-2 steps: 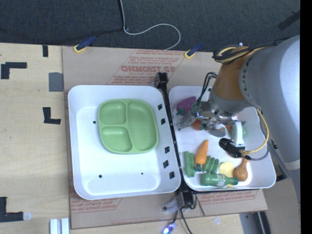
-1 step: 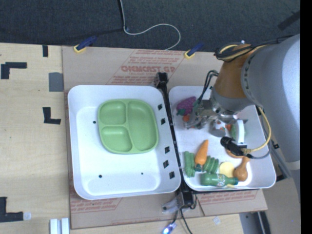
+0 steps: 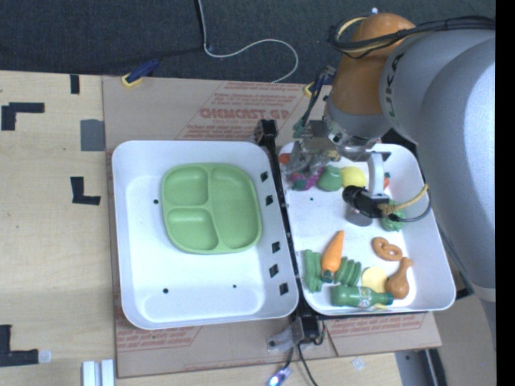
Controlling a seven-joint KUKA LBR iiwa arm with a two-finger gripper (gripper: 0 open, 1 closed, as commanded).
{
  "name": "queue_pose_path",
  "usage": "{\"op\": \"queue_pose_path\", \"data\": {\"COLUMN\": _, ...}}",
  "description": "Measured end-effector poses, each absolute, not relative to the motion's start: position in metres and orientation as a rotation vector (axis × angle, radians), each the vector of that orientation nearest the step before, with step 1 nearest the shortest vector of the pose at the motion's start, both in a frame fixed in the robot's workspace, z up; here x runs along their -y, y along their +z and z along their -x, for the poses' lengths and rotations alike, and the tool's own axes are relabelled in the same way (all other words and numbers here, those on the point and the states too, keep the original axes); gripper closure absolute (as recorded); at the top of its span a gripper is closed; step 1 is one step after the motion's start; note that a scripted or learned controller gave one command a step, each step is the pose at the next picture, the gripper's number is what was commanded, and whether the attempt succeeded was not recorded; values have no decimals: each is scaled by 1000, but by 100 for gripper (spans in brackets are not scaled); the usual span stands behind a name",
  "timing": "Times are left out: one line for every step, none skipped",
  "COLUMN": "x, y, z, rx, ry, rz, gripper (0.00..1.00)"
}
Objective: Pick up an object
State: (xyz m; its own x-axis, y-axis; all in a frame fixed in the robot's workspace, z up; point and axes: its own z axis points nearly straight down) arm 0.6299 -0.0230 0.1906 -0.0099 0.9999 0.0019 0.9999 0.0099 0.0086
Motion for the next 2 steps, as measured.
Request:
{"op": "queue_pose_path", "data": {"x": -42, "y": 190, "z": -570, "rx": -2234, "ry": -4, "rz": -2217, "gripper": 100}}
{"op": "queue_pose_path", "data": {"x": -74, "y": 304, "z": -505, "rx": -2229, "ry": 8, "rz": -2213, "gripper": 100}}
